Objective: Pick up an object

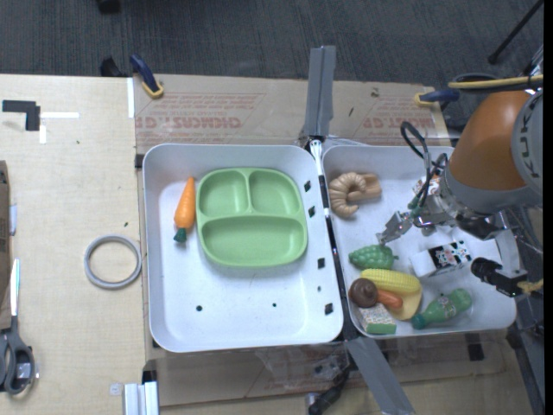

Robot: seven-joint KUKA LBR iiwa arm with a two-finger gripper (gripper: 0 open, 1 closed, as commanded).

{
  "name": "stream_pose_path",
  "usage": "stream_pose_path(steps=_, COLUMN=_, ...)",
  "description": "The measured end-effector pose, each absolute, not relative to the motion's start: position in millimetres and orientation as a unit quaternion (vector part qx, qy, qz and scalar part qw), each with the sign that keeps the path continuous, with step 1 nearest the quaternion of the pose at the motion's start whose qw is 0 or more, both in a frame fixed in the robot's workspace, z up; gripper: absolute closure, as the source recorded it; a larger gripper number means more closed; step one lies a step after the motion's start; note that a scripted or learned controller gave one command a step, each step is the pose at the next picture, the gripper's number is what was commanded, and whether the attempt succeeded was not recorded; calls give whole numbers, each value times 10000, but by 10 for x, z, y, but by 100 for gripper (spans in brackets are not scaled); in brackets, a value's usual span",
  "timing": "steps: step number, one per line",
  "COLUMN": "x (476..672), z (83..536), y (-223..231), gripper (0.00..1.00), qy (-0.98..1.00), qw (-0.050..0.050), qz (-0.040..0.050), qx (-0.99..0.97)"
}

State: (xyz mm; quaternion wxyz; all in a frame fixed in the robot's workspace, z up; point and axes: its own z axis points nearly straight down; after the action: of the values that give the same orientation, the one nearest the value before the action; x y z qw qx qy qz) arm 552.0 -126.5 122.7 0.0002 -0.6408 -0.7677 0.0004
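Two white bins are seen side by side in the middle of the frame. In the left bin (164,301) a green tray (252,216) is laid flat, and a toy carrot (184,207) is set just beside its left edge. The carrot is stood nearly up and down in the picture, with its leafy end at the bottom.

The right bin (346,158) is packed with toy food, most likely so that something can be found on any try. A pretzel (352,192) is placed near the top. Green grapes (372,256) are laid in the middle. A yellow corn (390,282) is set below the grapes, and its long side runs from left to right, tipped down a little to the right. A brown round thing (364,292) and a small orange piece (390,299) are pressed against it. A green bottle (443,308) is laid at the lower right, slanted, with its lower end at the lower left.

The gripper (399,226) is held low over the right bin, just above and to the right of the grapes. Nothing is seen between its fingers, and whether they are spread or closed cannot be told. The grapes are judged to be the thing aimed at, since they are nearest. Nothing is picked up yet.

A grey ring (112,260) is left on the bench at the left of the frame.
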Motion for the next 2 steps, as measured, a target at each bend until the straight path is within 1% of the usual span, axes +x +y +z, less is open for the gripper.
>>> stream_pose_path(steps=1, x=5498, z=1947, y=-1409, gripper=0, qy=-8619, qw=-6, qz=0, qx=-5071)
stream_pose_path(steps=2, x=5221, z=2492, y=-1843, gripper=0, qy=-9300, qw=-20, qz=-1, qx=-3676)
